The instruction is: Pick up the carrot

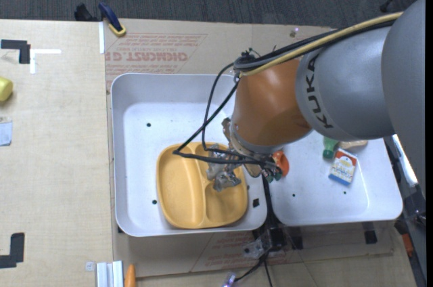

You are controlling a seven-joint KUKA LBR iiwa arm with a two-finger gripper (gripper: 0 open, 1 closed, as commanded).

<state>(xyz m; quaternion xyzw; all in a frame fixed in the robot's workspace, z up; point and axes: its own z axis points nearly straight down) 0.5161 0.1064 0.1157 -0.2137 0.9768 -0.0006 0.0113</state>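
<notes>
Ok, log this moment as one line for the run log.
arm: reaching from the right | hand: low over yellow divided tray in left bin | carrot: orange bit beside wrist, grasp unconfirmed

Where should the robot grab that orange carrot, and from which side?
Only a small end of the orange carrot peeks out under the arm, by the right white bin's left wall. Probably come straight down and pinch across that end; the wall crowds its left side. The end effector is over the yellow divided plate.
</notes>
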